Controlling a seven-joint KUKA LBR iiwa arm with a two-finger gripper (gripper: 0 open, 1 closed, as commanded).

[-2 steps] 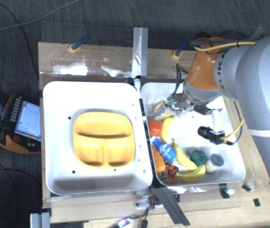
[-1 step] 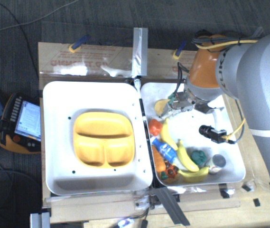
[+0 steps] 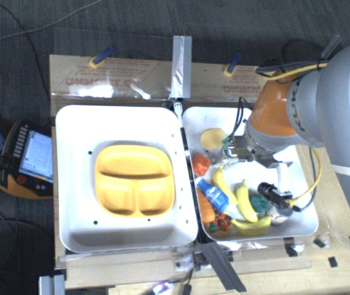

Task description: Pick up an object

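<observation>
The right bin (image 3: 307, 223) holds a heap of toy food. A pale yellow round fruit (image 3: 211, 137) lies at its back left, with a red-orange piece (image 3: 201, 163) in front of it. Further forward are a blue packet (image 3: 214, 195), yellow bananas (image 3: 243, 204), an orange carrot (image 3: 206, 212) and a small red and green piece (image 3: 222, 224). My gripper (image 3: 236, 152) reaches down from the orange-banded wrist (image 3: 274, 112) over the bin's back middle, just right of the round fruit and above the bananas.
The left bin (image 3: 76, 165) holds a yellow divided plate (image 3: 135, 178). A metal post (image 3: 181, 66) stands behind the wall between the bins. A handheld pendant (image 3: 27, 161) lies left of the bench. Cables and a black fitting (image 3: 273, 194) hang over the right bin.
</observation>
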